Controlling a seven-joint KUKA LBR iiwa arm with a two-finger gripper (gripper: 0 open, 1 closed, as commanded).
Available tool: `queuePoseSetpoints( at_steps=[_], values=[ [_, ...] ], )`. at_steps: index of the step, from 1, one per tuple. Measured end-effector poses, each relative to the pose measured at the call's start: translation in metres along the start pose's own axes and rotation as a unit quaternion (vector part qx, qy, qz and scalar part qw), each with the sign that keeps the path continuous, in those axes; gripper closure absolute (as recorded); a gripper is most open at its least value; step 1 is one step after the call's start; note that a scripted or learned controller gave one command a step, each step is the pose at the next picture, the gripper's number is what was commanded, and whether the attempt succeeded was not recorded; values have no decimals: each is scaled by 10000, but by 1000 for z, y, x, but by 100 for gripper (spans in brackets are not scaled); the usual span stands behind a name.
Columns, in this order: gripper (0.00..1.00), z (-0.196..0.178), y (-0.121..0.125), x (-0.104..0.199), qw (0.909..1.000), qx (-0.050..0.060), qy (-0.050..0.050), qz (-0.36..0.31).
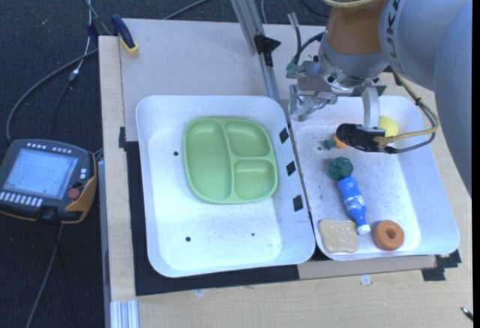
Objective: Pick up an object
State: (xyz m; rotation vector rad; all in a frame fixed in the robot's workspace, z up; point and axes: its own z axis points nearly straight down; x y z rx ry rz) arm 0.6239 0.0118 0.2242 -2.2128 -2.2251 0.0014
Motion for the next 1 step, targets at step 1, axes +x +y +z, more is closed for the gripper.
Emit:
queuePoseSetpoints(
  at_steps=[1],
  values=[
    [100,9,-12,55,10000,2,4,-6]
  ],
)
